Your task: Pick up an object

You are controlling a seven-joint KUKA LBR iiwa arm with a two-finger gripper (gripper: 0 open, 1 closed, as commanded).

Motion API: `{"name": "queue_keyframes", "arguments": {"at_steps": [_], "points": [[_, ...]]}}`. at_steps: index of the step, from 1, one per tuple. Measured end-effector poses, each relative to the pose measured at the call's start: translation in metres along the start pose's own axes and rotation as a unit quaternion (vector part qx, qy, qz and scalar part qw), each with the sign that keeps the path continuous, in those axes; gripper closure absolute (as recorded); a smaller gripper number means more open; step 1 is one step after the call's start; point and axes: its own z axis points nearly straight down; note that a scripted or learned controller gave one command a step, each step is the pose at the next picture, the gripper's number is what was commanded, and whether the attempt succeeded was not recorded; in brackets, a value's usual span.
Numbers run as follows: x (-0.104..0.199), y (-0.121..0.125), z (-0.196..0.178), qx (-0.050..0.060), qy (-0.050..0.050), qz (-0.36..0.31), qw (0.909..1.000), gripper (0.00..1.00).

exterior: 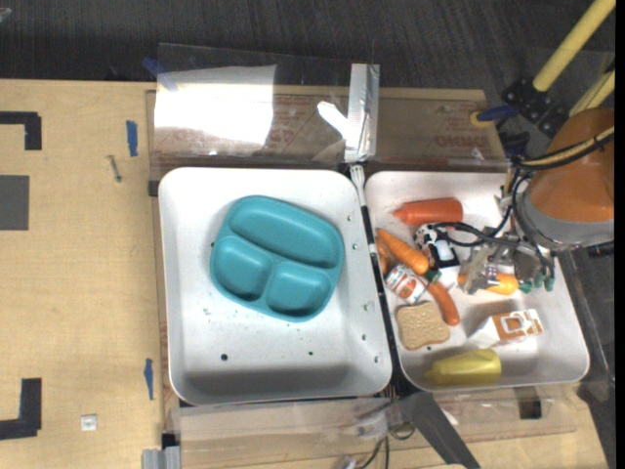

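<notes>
Camera view: your gripper (493,267) hangs low in the right bin (566,345), at about three o'clock from the bin's middle; whether it is parted or closed cannot be told among the cables. Just under it lies a small yellow-orange piece (501,283), likely light, hard plastic and smooth, so take it across its narrow width. At nine o'clock from there sit carrots (403,253), at six o'clock a toast slice (422,325) and a yellow lemon-like piece (467,365). The left bin (195,340) carries a teal divided plate (277,256).
</notes>
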Motion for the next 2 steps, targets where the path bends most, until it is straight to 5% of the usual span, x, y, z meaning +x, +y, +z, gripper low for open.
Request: {"name": "queue_keyframes", "arguments": {"at_steps": [1,2], "points": [[0.0,0.0,0.001,0.0,0.001,0.0,1.0,0.0],[0.053,0.028,0.012,0.0,0.005,0.063,0.998,0.0]]}}
